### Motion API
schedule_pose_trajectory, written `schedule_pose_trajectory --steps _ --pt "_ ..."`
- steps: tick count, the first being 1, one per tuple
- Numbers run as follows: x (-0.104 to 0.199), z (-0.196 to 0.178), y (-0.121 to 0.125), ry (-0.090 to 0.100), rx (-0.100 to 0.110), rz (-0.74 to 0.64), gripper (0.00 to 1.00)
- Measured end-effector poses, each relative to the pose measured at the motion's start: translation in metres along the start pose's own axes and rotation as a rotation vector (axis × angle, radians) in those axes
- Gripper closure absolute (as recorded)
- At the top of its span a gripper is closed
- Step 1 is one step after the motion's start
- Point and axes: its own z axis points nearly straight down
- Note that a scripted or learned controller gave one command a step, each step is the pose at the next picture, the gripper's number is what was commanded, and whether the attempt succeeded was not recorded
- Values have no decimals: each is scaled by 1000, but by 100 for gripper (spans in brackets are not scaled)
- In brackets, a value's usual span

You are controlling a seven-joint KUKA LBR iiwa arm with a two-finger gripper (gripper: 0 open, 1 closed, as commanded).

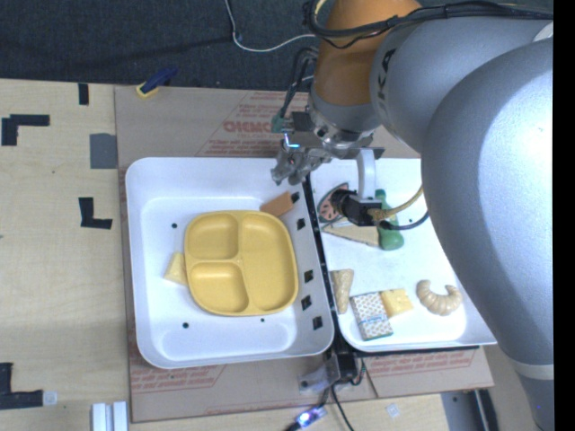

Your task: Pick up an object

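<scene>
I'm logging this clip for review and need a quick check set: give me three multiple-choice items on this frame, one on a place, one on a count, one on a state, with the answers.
1. Where does the yellow plate lie?
A. left bin
B. right bin
C. on the cardboard outside the bins

2. How many compartments does the plate have?
A. two
B. three
C. five

3. How does the plate sit?
A. flat, open side up
B. upside down
C. standing on its edge

Answers:
1 A, it rests inside the left bin, well left of the divider.
2 B, two small sections at the top and one large one below.
3 A, its compartments face the camera, while the gripper is near the bin's far right corner.
</scene>
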Motion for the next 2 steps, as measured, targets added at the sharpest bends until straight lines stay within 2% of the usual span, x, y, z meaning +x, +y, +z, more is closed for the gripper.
schedule_pose_trajectory --steps 1,2 --pt "19 2 17 -2 1 5 100" --pt "16 2 16 -3 2 6 100"
